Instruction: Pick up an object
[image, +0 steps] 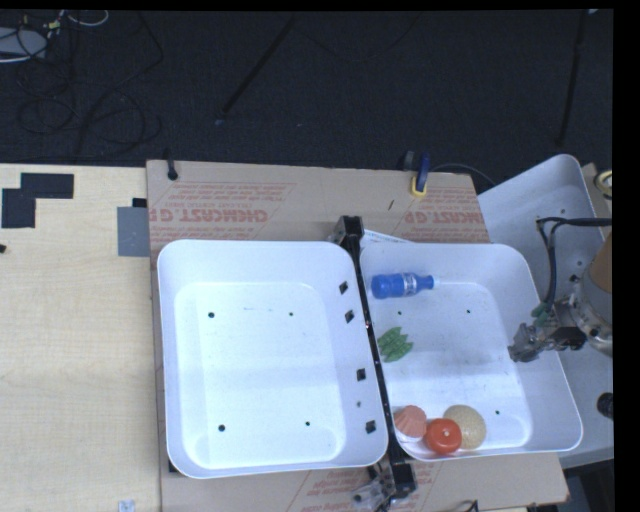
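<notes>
Low over the right bin's (520, 262) right wall, the jaws (527, 345) hang, spacing unclear.

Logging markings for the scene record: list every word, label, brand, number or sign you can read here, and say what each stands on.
"CHEMCAST", red print, upside down in this view, on the cardboard sheet behind the left bin.
A second red print of the same kind on the cardboard behind the right bin: partly covered, not readable in full.
More red print on the cardboard's near edge: cut off, unreadable.
Blue bottle: any label is too blurred to read.
</notes>
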